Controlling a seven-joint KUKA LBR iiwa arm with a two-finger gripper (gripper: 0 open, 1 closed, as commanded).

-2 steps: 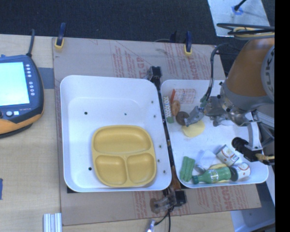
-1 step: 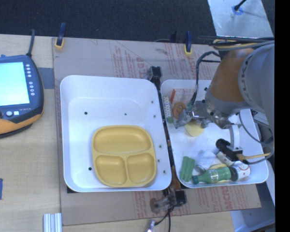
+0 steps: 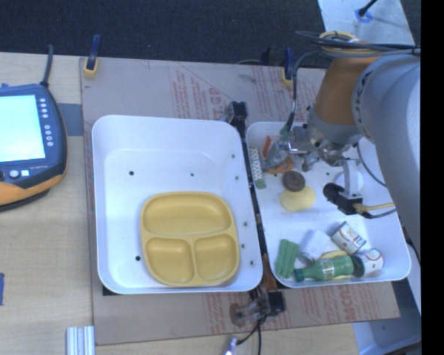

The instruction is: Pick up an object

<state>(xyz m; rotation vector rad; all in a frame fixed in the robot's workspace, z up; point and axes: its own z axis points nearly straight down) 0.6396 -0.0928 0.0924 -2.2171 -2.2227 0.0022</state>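
Note:
My gripper (image 3: 285, 156) hangs over the far left part of the right bin (image 3: 397, 266), below the grey arm with its orange band. Just under it lie a small brown round piece (image 3: 293, 180) and a pale yellow lump (image 3: 298, 199). A striped flat packet (image 3: 255, 167) leans by the bin's left wall. Nearer the front lie a green bottle (image 3: 327, 269), a green leafy piece (image 3: 287, 258) and a small white can (image 3: 348, 237). Nothing is visibly held between the fingers.
The left bin (image 3: 111, 143) holds a yellow divided tray (image 3: 189, 237). A handheld control pendant (image 3: 18, 143) lies on the bench at the far left. A black clip sits between the bins at the back.

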